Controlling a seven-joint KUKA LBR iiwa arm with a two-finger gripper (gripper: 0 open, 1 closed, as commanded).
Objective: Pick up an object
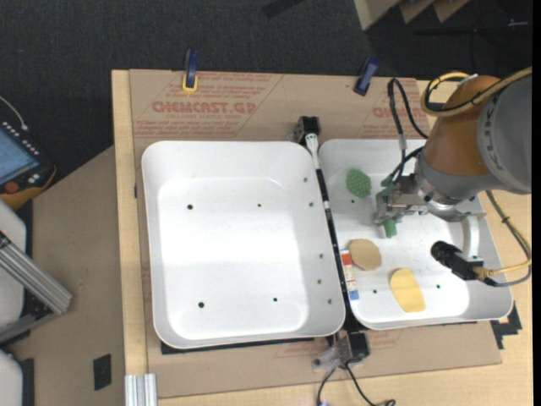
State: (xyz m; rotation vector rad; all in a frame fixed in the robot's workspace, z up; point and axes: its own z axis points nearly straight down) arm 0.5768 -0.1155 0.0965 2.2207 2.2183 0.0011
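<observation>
Presently: grasp attempt in hand, nothing confirmed lifted. The gripper (390, 216) sits low over the right bin (376, 304), in its upper half, with the arm reaching in from the view's right. From this slant I cannot tell how far the claw is open, or whether it has hold of anything. A small green bit (390, 227) shows at its lower end. It may be part of the tool or a thing in the bin; I can't resolve which.

Candidates, all in the right bin:
- green piece (359, 183): near the gripper, up and toward the view's left, apart from it.
- tan disc (365, 255): below the gripper in the view, near the bin's left wall.
- yellow piece (407, 290): toward the bin's front edge, near the disc but not touching it.

Judgement: the task is not yet done, since no object is visibly clear of the bin floor.

If the claw has caught something, the next move is a straight lift, then a check of what comes up. If not, the green piece is the nearest target. That calls for a short shift up and left, with the claw spread to straddle the piece before descending. The disc and the yellow piece look flat and will likely be harder to pinch. The wall beside the disc also leaves little room.
</observation>
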